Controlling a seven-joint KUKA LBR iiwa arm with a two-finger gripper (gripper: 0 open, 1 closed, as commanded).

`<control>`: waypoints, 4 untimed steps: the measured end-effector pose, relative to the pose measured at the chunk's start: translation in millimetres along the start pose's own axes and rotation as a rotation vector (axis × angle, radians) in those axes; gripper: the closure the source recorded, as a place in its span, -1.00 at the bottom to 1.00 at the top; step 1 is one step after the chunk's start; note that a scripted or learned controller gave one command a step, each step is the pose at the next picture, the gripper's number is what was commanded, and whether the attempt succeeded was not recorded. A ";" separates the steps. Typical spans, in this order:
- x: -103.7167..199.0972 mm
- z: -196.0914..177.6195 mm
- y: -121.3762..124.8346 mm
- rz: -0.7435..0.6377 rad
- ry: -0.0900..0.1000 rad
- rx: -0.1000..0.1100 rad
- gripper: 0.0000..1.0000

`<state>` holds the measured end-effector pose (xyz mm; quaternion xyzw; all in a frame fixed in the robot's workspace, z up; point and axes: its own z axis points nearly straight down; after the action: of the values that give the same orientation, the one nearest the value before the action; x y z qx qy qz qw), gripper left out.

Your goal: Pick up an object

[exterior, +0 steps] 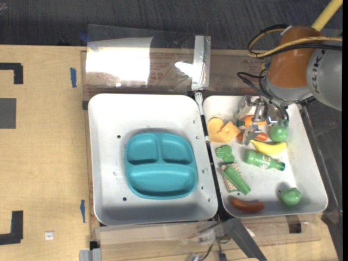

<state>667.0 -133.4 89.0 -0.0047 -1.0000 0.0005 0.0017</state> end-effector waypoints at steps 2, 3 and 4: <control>22.7 -170.6 57.2 0.055 -0.023 -0.001 1.00; 18.8 -163.3 102.3 -0.085 -0.012 -0.002 1.00; 16.8 -176.4 102.9 -0.085 -0.022 -0.001 1.00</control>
<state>651.8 -30.2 265.3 0.0379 -0.9992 -0.0002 -0.0095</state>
